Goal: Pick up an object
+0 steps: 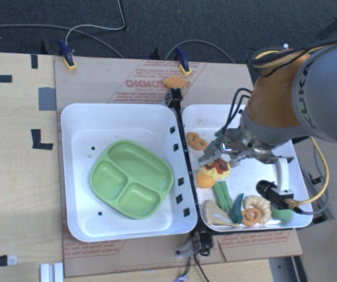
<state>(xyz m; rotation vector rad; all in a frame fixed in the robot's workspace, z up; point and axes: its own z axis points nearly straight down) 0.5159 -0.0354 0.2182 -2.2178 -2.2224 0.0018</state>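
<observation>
Dark carpet lies beyond the counter (15,157), whose pale wood top carries a sheet of brown cardboard (144,81) clamped at its far edge by two blue-and-yellow clamps (68,56). Right bin (206,115): toy food is crowded into its near half. An orange-and-red toy piece (211,173) lies near the divider between the bins, directly below the jaws (214,151); whether the jaws are open, closed or touching it cannot be told, since the wrist hides the tips. A small pretzel-like piece (196,140) lies just beyond, close to the left wall. Toward the near wall lie a green stick-shaped piece (221,193), a teal piece (237,207), a cream ring-shaped pastry (255,209) and a pale flat piece (214,215), all touching or overlapping. The far-left corner of this bin is bare white floor, as is the strip along the far wall. The grey arm (327,93) with its orange band (274,93) covers the bin's right side, and a black cable plug (269,191) hangs over the near-right corner. Left bin (74,119): a green divided plate (132,178) sits near the middle, tilted, with open floor on all sides, widest along the far and left walls.
</observation>
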